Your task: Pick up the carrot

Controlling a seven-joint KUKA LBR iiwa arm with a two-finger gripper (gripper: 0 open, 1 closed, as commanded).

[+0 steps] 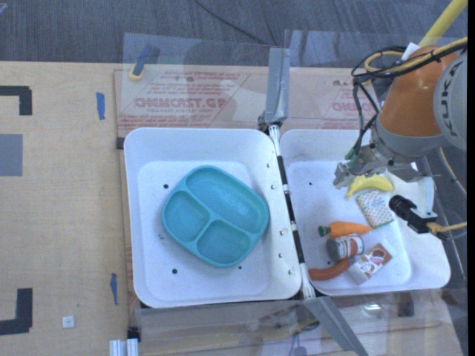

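We see the carrot (347, 228) in the right bin (438, 269), long axis roughly left-right, green top leftward. A can (344, 248), sausage (328, 271) and carton (369, 262) crowd below; the gripper (349, 170) hovers near the banana (369, 185), its jaw state indiscernible.

Only readable stuff: faded red lettering, something like "CHEMCAST GP", on the clear acrylic sheet (194, 99) lying on the table, plus partial "KU" on the grey arm casing (459, 95).
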